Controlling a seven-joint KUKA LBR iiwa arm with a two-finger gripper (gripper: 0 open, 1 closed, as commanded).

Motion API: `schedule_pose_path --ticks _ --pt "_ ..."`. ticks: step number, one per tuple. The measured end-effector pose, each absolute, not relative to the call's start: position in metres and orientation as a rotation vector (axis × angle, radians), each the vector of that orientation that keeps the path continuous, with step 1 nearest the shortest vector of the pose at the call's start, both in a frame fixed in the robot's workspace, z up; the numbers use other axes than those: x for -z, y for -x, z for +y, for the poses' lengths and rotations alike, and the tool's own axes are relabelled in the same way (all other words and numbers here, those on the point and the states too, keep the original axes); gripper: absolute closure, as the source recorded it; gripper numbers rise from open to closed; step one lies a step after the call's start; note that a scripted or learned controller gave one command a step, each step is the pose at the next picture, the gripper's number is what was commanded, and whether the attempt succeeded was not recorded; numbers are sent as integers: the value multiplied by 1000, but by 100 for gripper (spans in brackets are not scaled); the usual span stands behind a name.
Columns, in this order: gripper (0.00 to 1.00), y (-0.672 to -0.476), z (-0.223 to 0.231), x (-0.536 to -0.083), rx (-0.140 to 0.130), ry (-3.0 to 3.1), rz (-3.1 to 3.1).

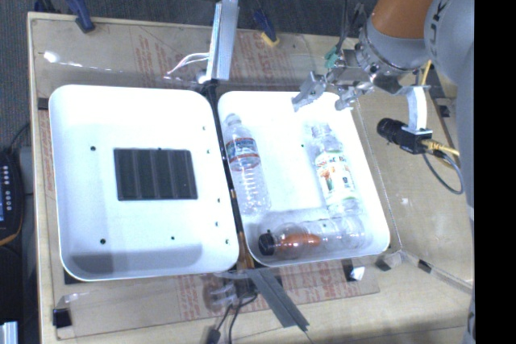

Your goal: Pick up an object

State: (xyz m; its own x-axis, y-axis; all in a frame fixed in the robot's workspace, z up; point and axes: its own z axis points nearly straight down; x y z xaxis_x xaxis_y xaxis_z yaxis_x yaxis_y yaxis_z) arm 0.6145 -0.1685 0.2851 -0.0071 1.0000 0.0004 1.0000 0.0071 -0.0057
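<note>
Three clear plastic bottles lie in the right bin (274, 113). One with a blue and white label (246, 164) lies along the bin's left wall. One with a white and orange label (334, 173) lies near the right wall. A third with a black cap and reddish contents (310, 238) lies across the near end. My gripper (326, 93) hangs over the bin's far right corner, above the bottles and apart from them. Its two fingers are spread, with nothing between them.
The left bin (72, 173) holds a dark ribbed rectangular block (156, 173) near its middle. A metal post (223, 36) stands between the bins at the far side. Blue clamps (81, 12) sit on the bench's far edge.
</note>
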Motion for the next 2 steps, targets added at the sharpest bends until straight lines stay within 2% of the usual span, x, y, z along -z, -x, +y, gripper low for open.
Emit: schedule_pose_path --ticks 1,2 --pt "0 -591 -210 -219 -3 1995 -2424" --pt "0 -628 -210 -174 -3 1964 -2451"
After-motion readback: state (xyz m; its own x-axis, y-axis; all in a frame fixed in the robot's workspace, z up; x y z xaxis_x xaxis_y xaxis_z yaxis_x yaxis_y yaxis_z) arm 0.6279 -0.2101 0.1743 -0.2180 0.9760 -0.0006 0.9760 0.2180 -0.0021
